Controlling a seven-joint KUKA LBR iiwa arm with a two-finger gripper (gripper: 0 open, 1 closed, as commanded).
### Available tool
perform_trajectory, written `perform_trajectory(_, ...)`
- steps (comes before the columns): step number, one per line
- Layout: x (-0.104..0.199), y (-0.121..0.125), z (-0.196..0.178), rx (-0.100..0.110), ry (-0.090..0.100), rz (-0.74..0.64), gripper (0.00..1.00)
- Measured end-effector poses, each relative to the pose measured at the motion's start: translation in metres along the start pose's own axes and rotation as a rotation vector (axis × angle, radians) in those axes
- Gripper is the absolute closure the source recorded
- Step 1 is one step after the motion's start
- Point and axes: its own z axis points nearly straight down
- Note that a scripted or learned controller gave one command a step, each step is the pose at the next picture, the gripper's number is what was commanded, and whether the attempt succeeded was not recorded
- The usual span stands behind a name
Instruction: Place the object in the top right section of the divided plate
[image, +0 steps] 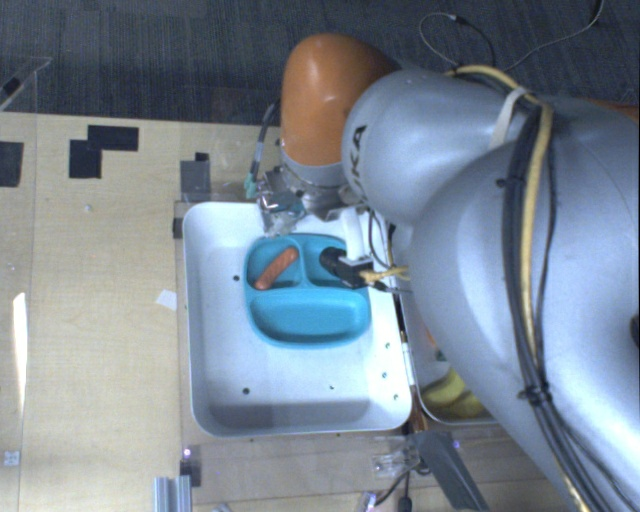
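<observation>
Jaws at blue plate (305, 322) far rim | sausage (274, 268) in top-left section

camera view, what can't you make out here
In the camera view:
Right white bin: mostly hidden under the grey arm; a yellow object in it is half covered.
Blue divided plate: top right section partly hidden by the arm.
Hand: small, blurred; whether it holds anything is unclear.
</observation>
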Motion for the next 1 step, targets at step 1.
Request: perform_trajectory(1,-0.0536,-0.0131,0.0027,-0.001,-0.001,-0.153,1.00)
